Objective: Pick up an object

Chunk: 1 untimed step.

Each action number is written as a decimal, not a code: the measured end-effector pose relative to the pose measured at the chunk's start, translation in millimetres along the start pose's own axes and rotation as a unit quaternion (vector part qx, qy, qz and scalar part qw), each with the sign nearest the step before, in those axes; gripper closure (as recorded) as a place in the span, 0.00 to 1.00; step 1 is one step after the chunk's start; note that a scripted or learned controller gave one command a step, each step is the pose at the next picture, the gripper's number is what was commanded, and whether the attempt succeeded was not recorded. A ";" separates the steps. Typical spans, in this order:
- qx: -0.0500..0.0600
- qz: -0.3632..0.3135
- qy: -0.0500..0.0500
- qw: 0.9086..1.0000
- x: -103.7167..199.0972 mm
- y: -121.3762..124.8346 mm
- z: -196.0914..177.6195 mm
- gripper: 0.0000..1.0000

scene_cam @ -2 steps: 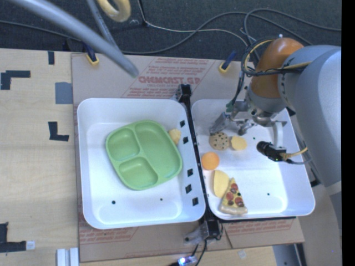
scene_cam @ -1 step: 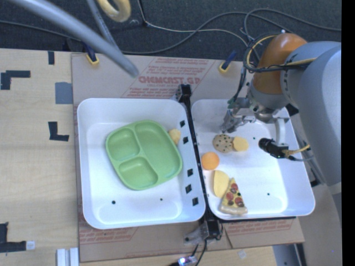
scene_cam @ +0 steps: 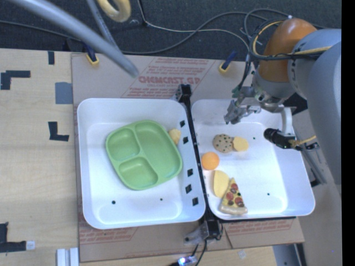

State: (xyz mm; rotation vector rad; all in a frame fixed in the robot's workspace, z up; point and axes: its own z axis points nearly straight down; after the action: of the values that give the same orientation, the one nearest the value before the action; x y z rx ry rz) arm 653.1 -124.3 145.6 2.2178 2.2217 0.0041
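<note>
Two shallow white bins side by side on a cardboard sheet (scene_cam: 166, 73), seen from above. The gripper (scene_cam: 234, 115) hangs over the far part of the right bin (scene_cam: 277, 176), at the end of the grey arm with its orange band (scene_cam: 283, 43); whether its dark fingers are apart or together cannot be told from here, and nothing shows between them. The nearest pieces lie just toward the viewer from it: a round brown cookie (scene_cam: 223, 143) speckled with dark chips, touching a small flat yellow disc (scene_cam: 240, 144). Nearer still, by the divider, sits a smooth orange ball (scene_cam: 209, 160), then a pale yellow wedge (scene_cam: 221, 182) touching a triangular pizza slice (scene_cam: 233, 199) with red and dark toppings. The left bin (scene_cam: 94, 198) bears a glossy light-green tray (scene_cam: 143, 154) with three compartments, rounded corners, lying askew; a small yellow piece (scene_cam: 175, 135) rests just beside its far right edge.
</note>
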 end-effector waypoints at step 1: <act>0.000 0.000 0.000 1.000 7.3 5.4 -45.9 1.00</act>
State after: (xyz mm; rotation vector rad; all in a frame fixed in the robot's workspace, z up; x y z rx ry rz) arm 658.3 -117.0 191.6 2.2176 2.2221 0.0042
